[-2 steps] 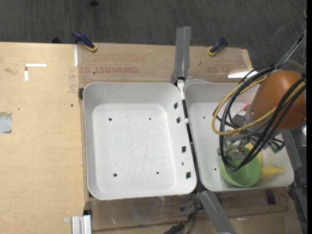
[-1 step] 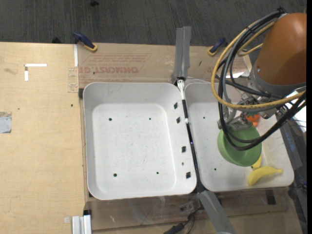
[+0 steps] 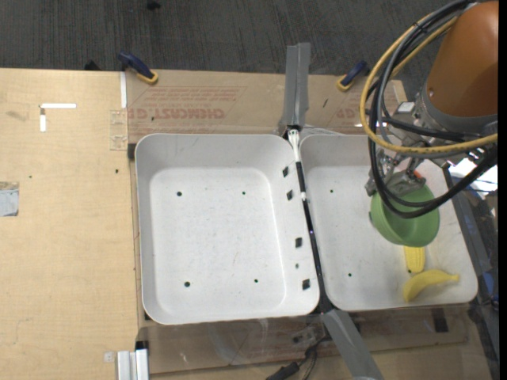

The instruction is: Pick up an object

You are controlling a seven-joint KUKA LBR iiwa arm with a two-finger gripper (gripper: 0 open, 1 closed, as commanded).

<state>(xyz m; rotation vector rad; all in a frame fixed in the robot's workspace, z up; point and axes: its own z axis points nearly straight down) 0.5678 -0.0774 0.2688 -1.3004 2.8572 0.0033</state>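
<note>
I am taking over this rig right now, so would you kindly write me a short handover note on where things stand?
Gripper: low over the right bin, just above the green bowl; cables hide its state, so no grasp can be confirmed.
Objects: the green bowl sits at the right bin's right side; a yellow banana lies just in front of it, partly tucked under it.
Done: arm positioned over the bowl.
Left: secure one object and lift it.

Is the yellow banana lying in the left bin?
No, the banana lies in the right bin, near its front corner, beside the green bowl.
</note>
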